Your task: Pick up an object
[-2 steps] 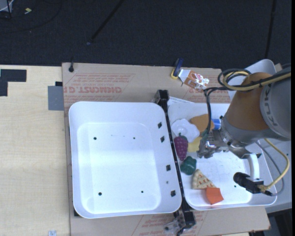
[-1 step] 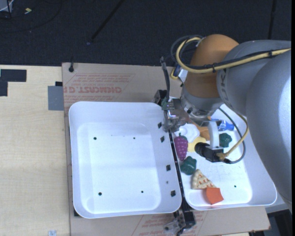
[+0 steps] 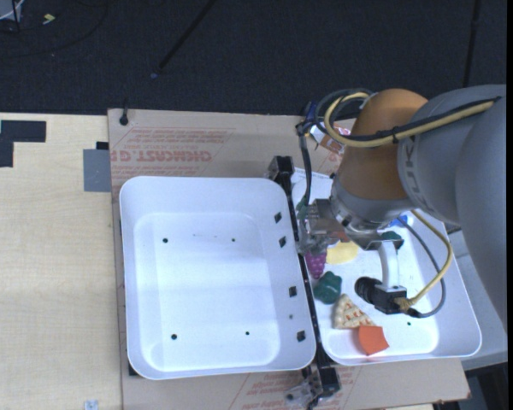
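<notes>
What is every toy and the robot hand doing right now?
gripper: down in the right bin, over the purple toy
purple toy: lying partly under the gripper
yellow toy: lying in the bin
green toy: lying loose
waffle piece: lying flat
orange block: lying loose
right bin: holds the toys

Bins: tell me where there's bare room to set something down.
The left bin has bare floor wall to wall. The right bin is crowded: arm above, green piece, waffle piece and orange block by the divider. Only its right corner is bare.
</notes>
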Robot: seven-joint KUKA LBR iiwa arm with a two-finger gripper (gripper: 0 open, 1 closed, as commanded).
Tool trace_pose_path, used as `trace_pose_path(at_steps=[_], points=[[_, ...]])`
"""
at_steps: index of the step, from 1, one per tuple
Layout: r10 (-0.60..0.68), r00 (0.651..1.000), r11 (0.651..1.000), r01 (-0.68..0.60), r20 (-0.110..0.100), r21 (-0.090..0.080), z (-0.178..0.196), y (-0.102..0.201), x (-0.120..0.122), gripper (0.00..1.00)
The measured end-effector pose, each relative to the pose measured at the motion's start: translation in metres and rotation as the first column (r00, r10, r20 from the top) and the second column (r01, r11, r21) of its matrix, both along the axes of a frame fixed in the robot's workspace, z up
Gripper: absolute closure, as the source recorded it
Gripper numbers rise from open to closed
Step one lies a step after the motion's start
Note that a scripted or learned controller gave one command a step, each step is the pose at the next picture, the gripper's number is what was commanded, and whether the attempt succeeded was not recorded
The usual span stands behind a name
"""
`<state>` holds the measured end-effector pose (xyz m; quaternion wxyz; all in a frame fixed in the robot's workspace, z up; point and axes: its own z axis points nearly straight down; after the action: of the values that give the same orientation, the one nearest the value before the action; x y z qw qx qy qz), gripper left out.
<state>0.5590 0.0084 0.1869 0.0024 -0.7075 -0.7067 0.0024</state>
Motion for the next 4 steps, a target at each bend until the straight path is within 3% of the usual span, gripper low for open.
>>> trace_pose_path(at_steps=[1, 2, 3, 4], points=[[0.004, 1.000, 1.000, -0.004, 0.025, 0.000, 0.151, 0.010, 0.065, 1.00], [0.005, 1.000, 1.000, -0.005, 0.002, 0.001, 0.142, 0.053, 0.020, 1.00], [0.005, 1.000, 1.000, -0.005, 0.008, 0.001, 0.188, 0.083, 0.019, 1.00], [0.011, 1.000, 1.000, -0.011, -0.008, 0.000, 0.104, 0.173, -0.038, 1.00]])
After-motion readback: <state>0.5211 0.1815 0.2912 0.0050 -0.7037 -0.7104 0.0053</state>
